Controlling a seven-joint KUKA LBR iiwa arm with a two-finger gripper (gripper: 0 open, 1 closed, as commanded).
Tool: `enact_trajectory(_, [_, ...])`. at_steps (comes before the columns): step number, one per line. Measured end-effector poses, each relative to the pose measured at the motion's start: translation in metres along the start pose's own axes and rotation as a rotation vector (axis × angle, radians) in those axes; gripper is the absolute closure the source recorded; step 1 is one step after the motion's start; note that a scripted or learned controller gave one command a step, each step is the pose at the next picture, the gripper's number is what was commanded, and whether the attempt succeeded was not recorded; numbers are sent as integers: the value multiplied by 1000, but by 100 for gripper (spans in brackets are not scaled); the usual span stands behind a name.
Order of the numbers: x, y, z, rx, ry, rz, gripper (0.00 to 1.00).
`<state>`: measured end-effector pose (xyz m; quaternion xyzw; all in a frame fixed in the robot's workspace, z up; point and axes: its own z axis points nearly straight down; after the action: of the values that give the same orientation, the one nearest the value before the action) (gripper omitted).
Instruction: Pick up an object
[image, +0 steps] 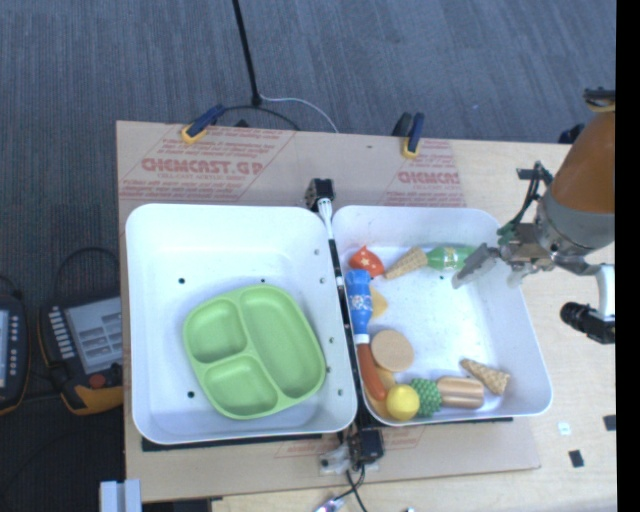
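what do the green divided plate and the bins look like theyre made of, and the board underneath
Green divided plate: looks like moulded plastic, matte to slightly satin, with one even colour and soft rounded compartment walls.
White bins: probably thin formed plastic, smooth with a faint sheen and rounded corners.
Board under them: looks like brown paper-faced sheet or cardboard with red print; which one I can't tell.
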<state>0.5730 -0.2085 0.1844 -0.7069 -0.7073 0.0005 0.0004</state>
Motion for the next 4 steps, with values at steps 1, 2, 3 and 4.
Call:
enact_trajectory(1, [93,33,88,-1,-1,22,0])
enact_trajectory(2, [110,38,91,-21,-5,231,0])
enact_trajectory(3, [109,-26,90,-31,-4,253,0])
enact_trajectory(4, [105,-62,89,-41,-5,354,0])
